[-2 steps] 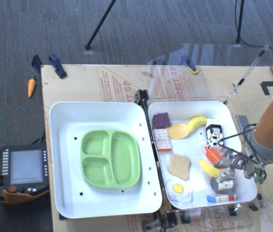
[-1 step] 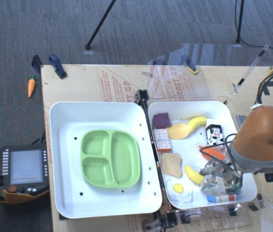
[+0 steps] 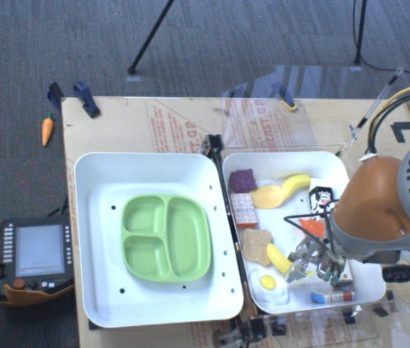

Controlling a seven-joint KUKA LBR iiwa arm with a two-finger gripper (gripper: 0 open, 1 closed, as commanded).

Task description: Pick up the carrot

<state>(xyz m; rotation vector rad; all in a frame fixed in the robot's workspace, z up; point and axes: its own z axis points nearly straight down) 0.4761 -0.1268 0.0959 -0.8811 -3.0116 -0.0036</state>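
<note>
Here, the jaws [image 3: 313, 265] hang low in the right bin [image 3: 357, 288], just beside a banana [image 3: 278, 258] and bread [image 3: 256, 246]; their state cannot be told. The carrot [image 3: 46, 130] lies on the floor, left of the worktop [image 3: 154, 122].

Probably a robotics lab: teach pendant [image 3: 36, 258], tripod legs [image 3: 154, 29], carpeted floor [image 3: 16, 64].

A divided plate [image 3: 167, 238] lies in the left bin [image 3: 88, 194].
</note>
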